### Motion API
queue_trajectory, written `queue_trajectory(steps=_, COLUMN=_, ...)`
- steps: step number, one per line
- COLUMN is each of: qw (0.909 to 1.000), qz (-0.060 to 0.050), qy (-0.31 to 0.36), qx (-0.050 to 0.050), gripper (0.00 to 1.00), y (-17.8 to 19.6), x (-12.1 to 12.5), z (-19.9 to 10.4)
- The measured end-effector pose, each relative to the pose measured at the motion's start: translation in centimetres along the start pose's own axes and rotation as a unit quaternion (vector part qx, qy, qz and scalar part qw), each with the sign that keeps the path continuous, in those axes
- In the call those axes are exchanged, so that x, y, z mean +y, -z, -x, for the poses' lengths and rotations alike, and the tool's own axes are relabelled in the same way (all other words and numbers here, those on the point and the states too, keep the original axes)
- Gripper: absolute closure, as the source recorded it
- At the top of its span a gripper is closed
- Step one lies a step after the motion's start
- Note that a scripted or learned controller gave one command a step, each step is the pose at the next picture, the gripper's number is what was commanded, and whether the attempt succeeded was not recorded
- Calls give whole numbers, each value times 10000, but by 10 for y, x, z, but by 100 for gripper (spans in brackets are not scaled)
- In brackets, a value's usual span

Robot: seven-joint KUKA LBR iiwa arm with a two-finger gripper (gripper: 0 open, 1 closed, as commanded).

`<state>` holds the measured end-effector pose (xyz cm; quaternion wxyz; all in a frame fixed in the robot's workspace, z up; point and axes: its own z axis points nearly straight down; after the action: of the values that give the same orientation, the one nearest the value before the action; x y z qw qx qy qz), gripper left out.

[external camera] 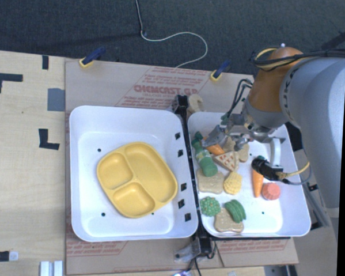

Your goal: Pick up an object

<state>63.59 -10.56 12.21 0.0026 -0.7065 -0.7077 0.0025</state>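
Note:
The right bin (289,224) holds several toy food pieces: a corn cob (233,182), a carrot (256,183), a red round piece (270,191), a broccoli (210,206), a green pickle (235,210), a pizza-like wedge (227,161) and tan bread shapes (209,184). My gripper (230,137) hangs low over the bin's back left part, just above an orange piece (216,149) and the wedge. I cannot tell how it stands from this angle. Nothing is visibly lifted.
The left bin (85,159) holds a yellow divided plate (137,179). The grey arm with its orange band (270,82) covers the right bin's back right corner. A white cable (166,36) lies behind the bins. Clips (91,57) pin the cardboard sheet.

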Motion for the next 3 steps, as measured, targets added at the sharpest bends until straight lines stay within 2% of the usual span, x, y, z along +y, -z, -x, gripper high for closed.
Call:
queue_trajectory(steps=1, qw=10000, qz=50, qy=6, qx=-15, gripper=0, y=-37, x=1, z=-1)
queue_trajectory(steps=2, qw=10000, qz=93, qy=5, qx=-29, gripper=100, y=-22, x=4, z=0)
queue_trajectory(steps=3, qw=10000, qz=41, qy=-6, qx=-1, gripper=100, y=21, x=1, z=3)
